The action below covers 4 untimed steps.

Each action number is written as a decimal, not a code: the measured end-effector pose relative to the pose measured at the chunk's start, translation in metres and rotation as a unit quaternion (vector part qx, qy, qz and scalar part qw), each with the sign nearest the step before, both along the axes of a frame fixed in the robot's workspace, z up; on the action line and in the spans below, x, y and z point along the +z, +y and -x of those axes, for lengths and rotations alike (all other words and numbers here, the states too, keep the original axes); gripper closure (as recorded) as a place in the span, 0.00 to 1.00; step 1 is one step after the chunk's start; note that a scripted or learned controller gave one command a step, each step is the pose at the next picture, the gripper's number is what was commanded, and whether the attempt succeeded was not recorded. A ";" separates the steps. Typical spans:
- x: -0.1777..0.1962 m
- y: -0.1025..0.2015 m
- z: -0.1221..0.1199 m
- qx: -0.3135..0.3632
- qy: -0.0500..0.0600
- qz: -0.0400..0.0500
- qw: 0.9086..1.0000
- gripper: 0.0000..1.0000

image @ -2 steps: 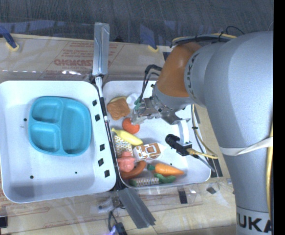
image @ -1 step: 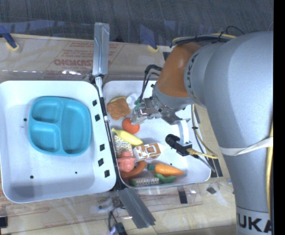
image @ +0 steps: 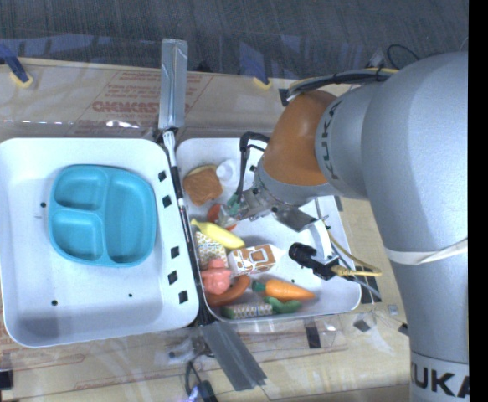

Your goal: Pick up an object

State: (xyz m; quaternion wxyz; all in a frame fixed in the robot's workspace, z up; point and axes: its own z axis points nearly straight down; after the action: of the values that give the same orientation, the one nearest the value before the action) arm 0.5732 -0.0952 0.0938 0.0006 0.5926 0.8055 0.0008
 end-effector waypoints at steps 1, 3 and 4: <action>0.001 -0.002 -0.011 0.136 0.000 0.001 0.991 0.00; 0.099 0.034 -0.010 0.067 0.001 0.000 0.998 1.00; 0.098 0.034 -0.010 0.067 0.001 0.000 0.998 0.00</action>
State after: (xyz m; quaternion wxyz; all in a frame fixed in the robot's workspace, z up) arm 0.5832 -0.0609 0.1922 -0.0004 0.5373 0.8434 -0.0003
